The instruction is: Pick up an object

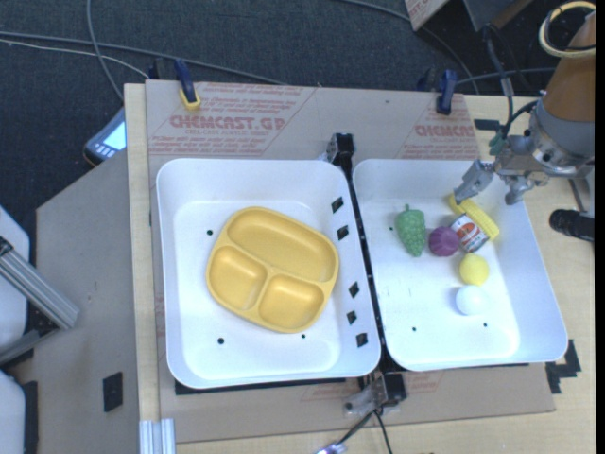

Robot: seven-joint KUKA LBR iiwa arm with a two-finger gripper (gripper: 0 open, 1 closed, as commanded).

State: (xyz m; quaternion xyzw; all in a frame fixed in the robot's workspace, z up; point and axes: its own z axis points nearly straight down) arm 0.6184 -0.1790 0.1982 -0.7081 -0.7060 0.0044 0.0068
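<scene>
Nearest the camera, the front edge of the bench (pixel 284 400) shows bare brown board, with a small metal clamp (pixel 373 397) sitting at the seam where the two bins meet; just behind it the left bin (pixel 189 348) holds a yellow divided plate (pixel 272 269), lying flat and slightly turned, its three compartments facing up; small black markers (pixel 355 291) run along the divider between the bins.

In the right bin (pixel 529 334) the loose things sit in a cluster toward the far right; closest is a white ball (pixel 469 301), and just beyond it, close beside it, a yellow ball (pixel 474 270); farther on, a purple round piece (pixel 442 241) lies touching or nearly touching a small bottle with a yellow cap (pixel 473 228), which is tipped on its side; to their left a green bunch of grapes (pixel 410 231) stands apart from the purple piece by a narrow gap.

Above the bottle, the gripper (pixel 490 185) hangs at the far right corner of the right bin; its two fingers appear spread apart, one pale finger (pixel 470 183) reaching down toward the bottle's cap, though whether it touches the cap is hard to judge from this angle; nothing sits between the fingers.

Behind the bins, two blue-and-yellow clamps (pixel 187 85) pin the printed board to the bench, and cables (pixel 113 41) trail over the dark floor (pixel 284 17) beyond.
</scene>
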